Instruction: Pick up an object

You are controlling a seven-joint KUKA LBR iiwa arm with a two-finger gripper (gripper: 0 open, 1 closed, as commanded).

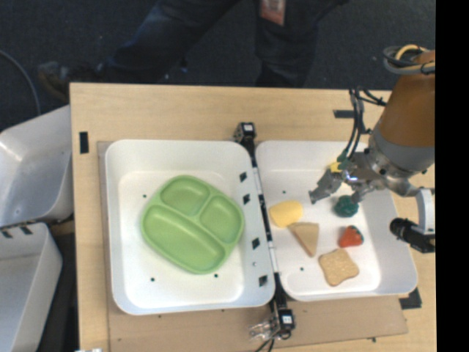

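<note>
Divided plate (192, 224) in left bin (117, 270); toy foods (315, 237) in right bin (293, 160)

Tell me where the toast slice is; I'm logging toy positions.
The toast slice lies in the right bin, near its front edge, below the strawberry and right of the cheese wedge.

A pale wooden bench (168, 112) bears two white bins (117, 196) side by side.
</note>
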